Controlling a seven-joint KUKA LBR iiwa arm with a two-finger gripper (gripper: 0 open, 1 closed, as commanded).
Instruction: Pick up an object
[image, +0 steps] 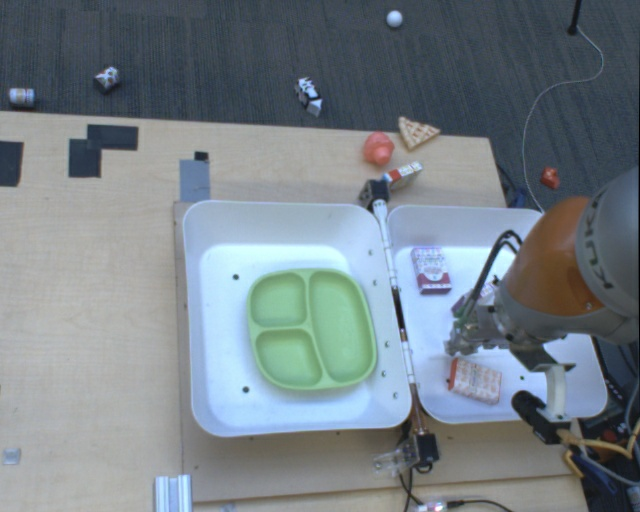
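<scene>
End effector (468, 335), finger state untellable, hovers over flat red-and-white packet (474, 380) near right white bin's (590, 405) front edge; likely light, crinkly; grip its edges.

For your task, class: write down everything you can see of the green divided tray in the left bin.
The green tray is pale lime, looks like smooth plastic, and is a rounded rectangle with a raised rim. Ridges split it into three compartments: one long one on the side nearer the right bin and two smaller ones on the other. It lies flat, right way up, turned slightly askew, on the floor of the left bin, near its middle. Only the bin floor touches it; the gripper is over the right bin.
</scene>
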